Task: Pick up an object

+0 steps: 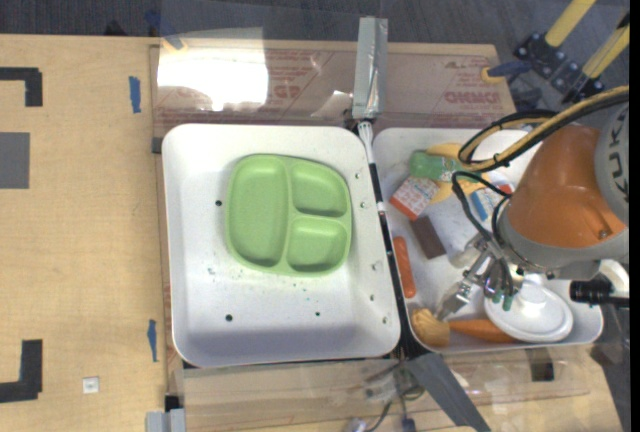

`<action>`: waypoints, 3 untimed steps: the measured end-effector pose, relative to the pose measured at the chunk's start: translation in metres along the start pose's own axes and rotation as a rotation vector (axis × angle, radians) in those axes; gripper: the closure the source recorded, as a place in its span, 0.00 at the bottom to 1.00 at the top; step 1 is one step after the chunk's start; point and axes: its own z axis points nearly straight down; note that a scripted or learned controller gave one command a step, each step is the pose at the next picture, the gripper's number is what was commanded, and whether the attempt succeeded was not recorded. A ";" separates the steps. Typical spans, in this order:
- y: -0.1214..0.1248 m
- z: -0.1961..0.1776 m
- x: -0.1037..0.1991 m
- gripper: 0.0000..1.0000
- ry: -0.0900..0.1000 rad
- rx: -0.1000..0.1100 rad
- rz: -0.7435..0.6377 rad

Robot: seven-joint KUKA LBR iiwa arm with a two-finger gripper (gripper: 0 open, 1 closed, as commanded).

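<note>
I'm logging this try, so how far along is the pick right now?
Done: the arm has reached into the right bin and its pincer sits low among the clutter, just above a carrot and beside a white dish. In hand: nothing shows between its tips that I can make out. Left: grip one item and lift it. The green divided plate in the left bin lies apart from the arm.
</note>
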 end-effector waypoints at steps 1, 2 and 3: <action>0.007 -0.028 0.013 0.00 0.003 0.003 0.200; 0.064 -0.097 0.028 0.00 0.004 0.003 0.417; 0.117 -0.096 0.086 0.00 0.007 0.008 0.867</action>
